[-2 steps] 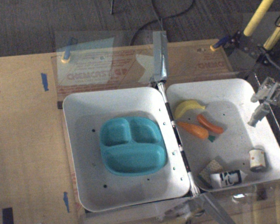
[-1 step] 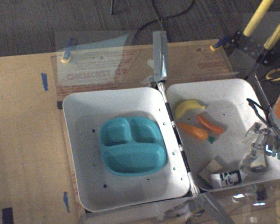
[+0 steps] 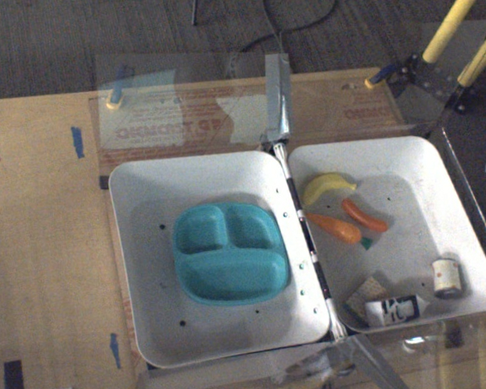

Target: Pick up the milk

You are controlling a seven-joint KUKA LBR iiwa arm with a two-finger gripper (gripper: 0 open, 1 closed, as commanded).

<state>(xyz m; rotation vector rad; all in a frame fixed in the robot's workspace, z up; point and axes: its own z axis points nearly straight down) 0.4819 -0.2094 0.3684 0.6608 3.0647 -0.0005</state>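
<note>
The milk (image 3: 394, 309) lies flat against the near wall of the right bin (image 3: 460, 201), beside a small can (image 3: 446, 278); that wall could block 1 finger; the gripper's state cannot be told.

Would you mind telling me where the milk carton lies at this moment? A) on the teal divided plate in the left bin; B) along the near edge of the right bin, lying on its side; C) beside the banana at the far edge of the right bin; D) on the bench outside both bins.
B: the milk carton lies on its side by the near wall of the right bin, between a small card and a can.
</note>
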